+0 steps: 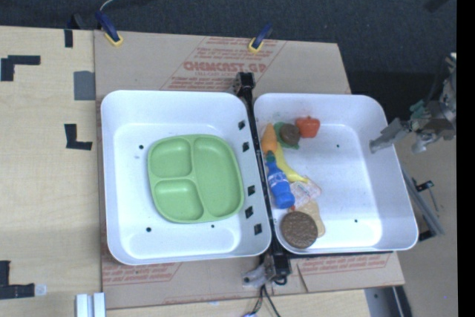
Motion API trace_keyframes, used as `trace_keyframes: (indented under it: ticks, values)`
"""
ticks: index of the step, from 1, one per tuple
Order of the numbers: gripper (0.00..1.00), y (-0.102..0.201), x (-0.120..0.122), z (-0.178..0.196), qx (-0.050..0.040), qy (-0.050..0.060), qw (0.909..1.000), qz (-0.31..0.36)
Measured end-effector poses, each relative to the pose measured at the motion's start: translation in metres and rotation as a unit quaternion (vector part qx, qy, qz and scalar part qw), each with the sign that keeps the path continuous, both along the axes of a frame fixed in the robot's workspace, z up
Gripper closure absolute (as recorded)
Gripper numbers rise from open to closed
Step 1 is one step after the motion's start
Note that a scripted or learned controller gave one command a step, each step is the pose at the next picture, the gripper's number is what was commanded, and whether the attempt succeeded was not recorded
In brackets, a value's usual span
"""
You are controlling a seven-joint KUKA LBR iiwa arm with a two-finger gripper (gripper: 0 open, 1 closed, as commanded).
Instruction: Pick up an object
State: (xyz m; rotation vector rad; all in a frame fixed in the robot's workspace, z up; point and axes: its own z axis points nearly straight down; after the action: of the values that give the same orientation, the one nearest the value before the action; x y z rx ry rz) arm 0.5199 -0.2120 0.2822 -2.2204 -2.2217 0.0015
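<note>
Toy food lies along the left side of the right bin (371,182): a red-orange piece (307,127), an olive-brown lump (289,134), an orange piece (269,139), a yellow banana (295,175), a blue bottle (280,191) and a brown round cookie (300,229). My gripper (401,142) hovers at the right bin's right rim, well to the right of the food. Its fingers stand apart, open, with nothing between them.
A green divided plate (197,178) rests in the left bin (122,159). Black clips (251,152) run along the seam between the bins. Both bins sit on a cardboard sheet (223,67). The right half of the right bin's floor is bare.
</note>
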Motion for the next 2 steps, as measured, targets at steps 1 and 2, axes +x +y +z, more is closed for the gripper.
trace_keyframes:
  ticks: [1, 2]
  values:
    - [0.00, 0.036, 0.026, -0.125, 0.0012, 0.002, 1.0000, 0.000]
    - [0.00, 0.082, 0.100, -0.194, 0.0003, -0.002, 1.0000, 0.001]
